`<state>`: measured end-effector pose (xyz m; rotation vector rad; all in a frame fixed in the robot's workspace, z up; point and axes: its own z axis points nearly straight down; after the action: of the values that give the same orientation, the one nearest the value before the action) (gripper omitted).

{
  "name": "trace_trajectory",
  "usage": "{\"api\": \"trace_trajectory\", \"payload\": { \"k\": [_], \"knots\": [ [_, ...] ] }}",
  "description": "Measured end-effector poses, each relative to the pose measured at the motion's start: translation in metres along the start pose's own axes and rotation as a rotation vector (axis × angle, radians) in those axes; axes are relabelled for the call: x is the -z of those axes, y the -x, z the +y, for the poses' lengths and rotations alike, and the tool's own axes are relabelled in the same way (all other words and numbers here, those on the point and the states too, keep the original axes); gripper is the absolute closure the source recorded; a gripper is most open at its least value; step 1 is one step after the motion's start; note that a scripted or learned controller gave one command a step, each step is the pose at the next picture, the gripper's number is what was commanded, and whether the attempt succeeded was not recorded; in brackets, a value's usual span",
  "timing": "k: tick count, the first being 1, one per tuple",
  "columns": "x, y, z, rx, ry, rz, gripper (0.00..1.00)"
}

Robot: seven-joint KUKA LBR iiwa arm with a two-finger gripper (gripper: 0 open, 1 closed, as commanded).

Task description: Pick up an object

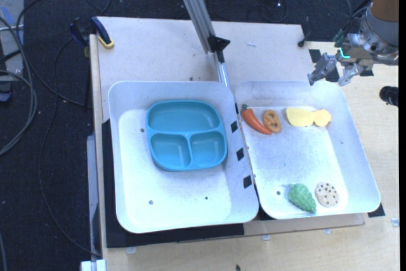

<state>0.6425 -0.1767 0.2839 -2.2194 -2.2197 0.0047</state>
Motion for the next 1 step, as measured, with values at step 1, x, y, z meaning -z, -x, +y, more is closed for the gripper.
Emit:
{"api": "trace_trajectory", "payload": {
  "k": [1],
  "knots": [
    [0.0025, 0.0, 0.0009, 0.001, 0.005, -0.001, 0.0]
  ]
}}
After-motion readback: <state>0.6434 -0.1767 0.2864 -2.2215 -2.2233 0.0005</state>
